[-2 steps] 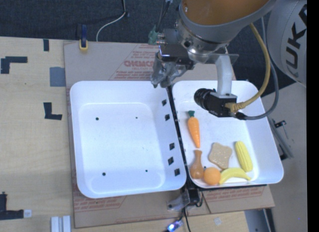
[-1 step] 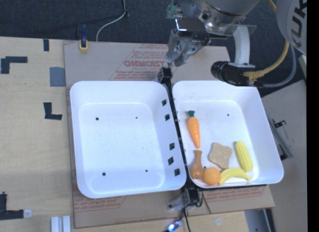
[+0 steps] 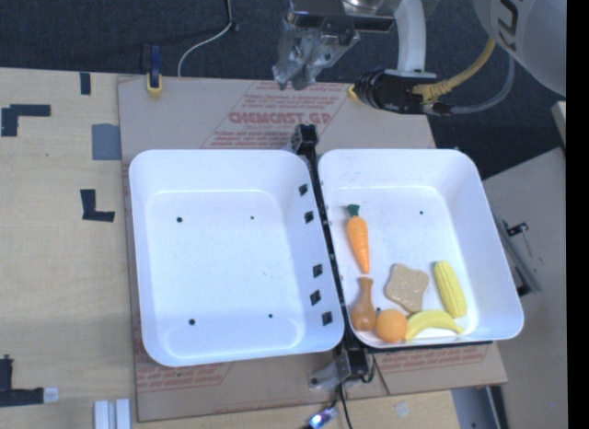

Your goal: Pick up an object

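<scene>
So far nothing is picked: the end effector (image 3: 296, 68) hangs at upper centre, beyond both bins, its opening impossible to judge, while carrot (image 3: 358, 241), corn (image 3: 449, 288), banana (image 3: 431, 325) and orange (image 3: 391, 326) lie in the right bin (image 3: 465, 179)

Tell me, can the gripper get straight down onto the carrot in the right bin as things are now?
Probably yes. The carrot lies apart from the other toys in the right bin, with nothing over it. The gripper hangs beyond the bins' far edge.
</scene>
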